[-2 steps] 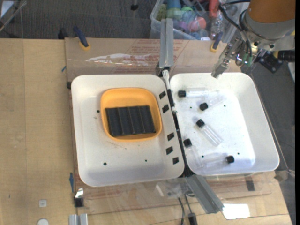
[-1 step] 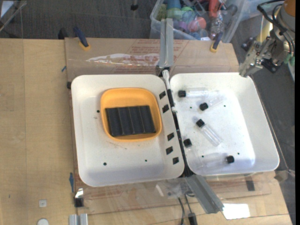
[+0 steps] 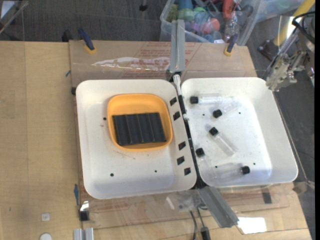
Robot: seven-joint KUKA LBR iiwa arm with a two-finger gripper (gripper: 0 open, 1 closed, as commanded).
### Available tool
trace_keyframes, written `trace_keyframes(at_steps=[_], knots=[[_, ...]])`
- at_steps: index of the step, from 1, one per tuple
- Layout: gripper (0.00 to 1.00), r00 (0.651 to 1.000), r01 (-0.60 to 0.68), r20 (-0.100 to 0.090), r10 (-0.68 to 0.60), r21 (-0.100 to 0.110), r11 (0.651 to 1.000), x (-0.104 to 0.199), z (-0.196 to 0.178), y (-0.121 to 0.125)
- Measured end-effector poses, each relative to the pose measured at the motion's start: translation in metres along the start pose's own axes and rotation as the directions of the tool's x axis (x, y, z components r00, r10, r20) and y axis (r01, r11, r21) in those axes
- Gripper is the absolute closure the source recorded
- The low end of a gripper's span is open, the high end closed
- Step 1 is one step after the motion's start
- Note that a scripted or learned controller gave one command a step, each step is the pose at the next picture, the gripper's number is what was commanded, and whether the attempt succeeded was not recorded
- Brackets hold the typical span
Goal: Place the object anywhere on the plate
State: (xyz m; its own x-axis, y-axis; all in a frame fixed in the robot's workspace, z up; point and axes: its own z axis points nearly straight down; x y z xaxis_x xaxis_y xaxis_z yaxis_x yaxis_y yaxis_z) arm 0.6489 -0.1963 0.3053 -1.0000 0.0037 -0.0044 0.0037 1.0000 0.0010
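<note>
Camera view, nearest stuff first: the wooden worktop (image 3: 35, 134) carries two shallow white bins, both smooth plastic with rounded corners and speckled floors. The right bin (image 3: 280, 154) has three clear vials with black caps: one (image 3: 231, 170) lies near the front wall, one (image 3: 221, 140) lies slanted mid-bin, and one (image 3: 210, 100) is up by the far wall. A couple of small black bits sit among them, too tiny to identify.

The left bin (image 3: 95, 179) holds a glossy orange plate (image 3: 116, 104), squarish with soft corners and a raised rim. On it lies the black block (image 3: 138, 128), matte, rectangular, with ridges running front to back. It rests flat, well inside the rim.

The gripper (image 3: 280, 76) is a spindly metal thing hovering just off the right bin's far right corner, well apart from the block, a whole bin away. Can't tell whether it's open or closed, too cluttered.

Farther back are a cardboard sheet (image 3: 125, 54) and a clear tub (image 3: 210, 9) of colourful toys.
</note>
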Motion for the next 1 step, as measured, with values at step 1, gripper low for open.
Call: trace_keyframes(at_steps=[1], knots=[[1.00, 0.998, 0.062, 0.006, -0.062, 0.002, 0.998, -0.0180, 0.0080, -0.0148]])
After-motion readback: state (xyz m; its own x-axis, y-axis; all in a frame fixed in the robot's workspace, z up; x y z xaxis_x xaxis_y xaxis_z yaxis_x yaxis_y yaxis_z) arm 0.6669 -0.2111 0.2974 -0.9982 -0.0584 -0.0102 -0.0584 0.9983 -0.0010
